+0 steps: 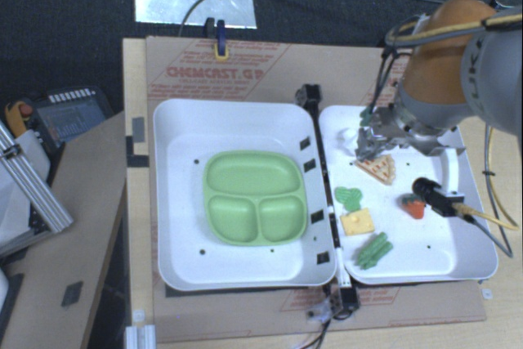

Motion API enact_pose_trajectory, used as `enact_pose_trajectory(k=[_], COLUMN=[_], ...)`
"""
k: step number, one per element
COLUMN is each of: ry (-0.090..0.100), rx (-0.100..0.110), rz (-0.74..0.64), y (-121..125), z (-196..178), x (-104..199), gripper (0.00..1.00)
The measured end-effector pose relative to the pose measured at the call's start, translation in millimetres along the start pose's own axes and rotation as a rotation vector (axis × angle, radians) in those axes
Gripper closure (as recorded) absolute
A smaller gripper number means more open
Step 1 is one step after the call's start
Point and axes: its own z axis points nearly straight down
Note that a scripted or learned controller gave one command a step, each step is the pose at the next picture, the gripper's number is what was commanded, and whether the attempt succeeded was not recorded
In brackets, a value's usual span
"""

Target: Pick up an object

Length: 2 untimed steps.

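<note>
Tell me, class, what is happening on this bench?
A grey and orange robot arm reaches into the right bin, its gripper low over a pizza slice toy. Other play food lies nearby: a yellow cheese block and green beans. The left bin holds a green divided plate.

Arm casing (500,78): smooth grey shell, rounded, bulky.
Band (445,45): wide glossy orange dome-shaped section above the wrist, brownish where shaded.
Cables (441,27): thin yellow and dark lines running across the orange section; further thin dark cords hang down along its left side.
Wrist plate (421,135): flat pale grey metal piece below the orange section.
Pincer (372,141): small cluster of silvery-grey metal parts with dark edges; fine detail too blurred to make out.
</note>
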Motion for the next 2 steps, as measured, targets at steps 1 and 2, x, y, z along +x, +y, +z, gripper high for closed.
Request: enact_pose_trajectory(k=[1, 2], ry=[0.0, 0.0], rx=[-0.001, -0.001], rz=[-0.001, 0.0], y=[7, 16], z=[-14, -10], x=[54, 117], gripper=[1.0, 1.0])
